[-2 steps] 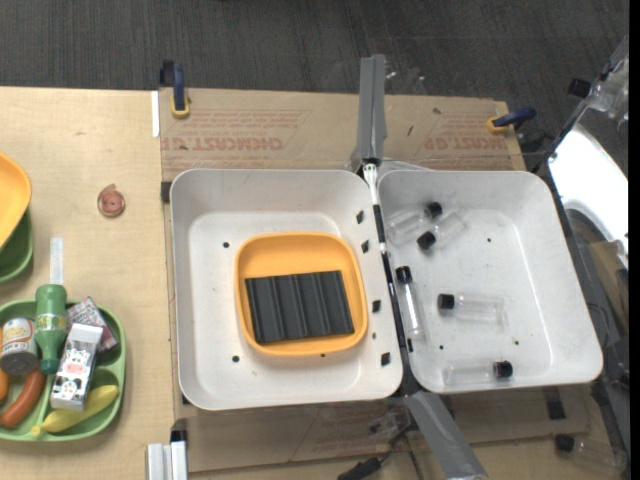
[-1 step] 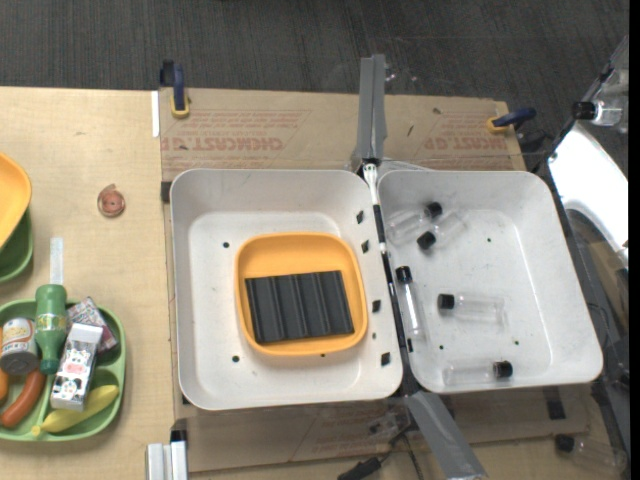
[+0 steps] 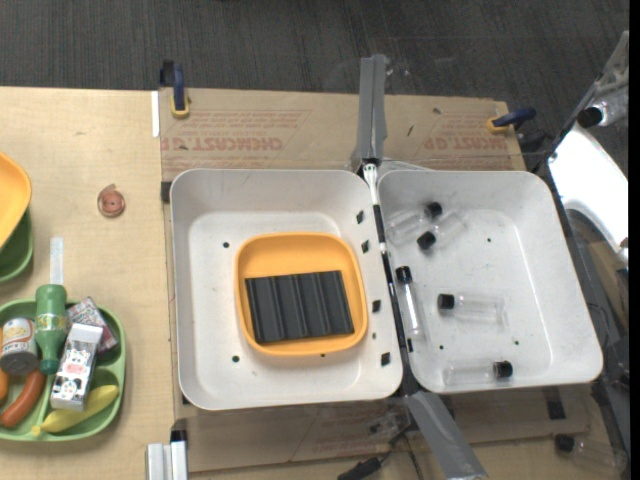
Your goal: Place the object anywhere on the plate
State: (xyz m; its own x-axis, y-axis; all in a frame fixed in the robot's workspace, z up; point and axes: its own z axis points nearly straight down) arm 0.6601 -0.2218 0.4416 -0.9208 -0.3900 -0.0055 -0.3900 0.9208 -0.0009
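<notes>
An orange plate [image 3: 300, 247] with rounded corners lies in the middle of the left bin [image 3: 200, 298]. A dark grey ribbed rectangular slab [image 3: 299, 306] rests flat on the plate, inside its rim. Several clear vials with black caps lie scattered in the right bin [image 3: 560, 268], among them one at the back [image 3: 432, 212], one in the middle [image 3: 468, 308] and one by the front wall [image 3: 482, 372]. A pale part of the arm [image 3: 588, 173] stands beyond the right bin's far right corner, outside the bin.
Both bins sit on cardboard [image 3: 280, 133] held by clamps [image 3: 176, 93]. On the wooden bench to the left stand a green tray [image 3: 100, 408] of toy food and a yellow bowl [image 3: 12, 203]. A thin clear tube [image 3: 406, 303] lies along the right bin's left wall.
</notes>
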